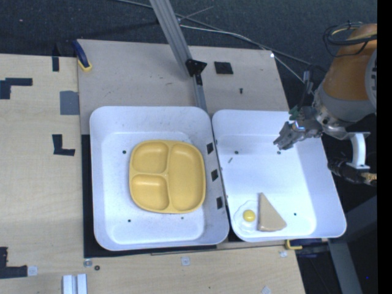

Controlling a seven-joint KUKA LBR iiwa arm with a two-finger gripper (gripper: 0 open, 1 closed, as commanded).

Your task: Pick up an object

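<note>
A tan wedge-shaped piece lies near the front edge of the right bin. Beside it, to the left, sits a white fried egg with a yellow yolk. A yellow three-compartment plate rests in the middle of the left bin. My gripper hangs over the far right part of the right bin, well back from the wedge and the egg, pointing down to the left. Nothing shows between its fingers.
A slanted metal pole rises from behind the gap between the bins. Cables run across the dark floor at the back. A blue and yellow clamp sits at the bench's far left corner.
</note>
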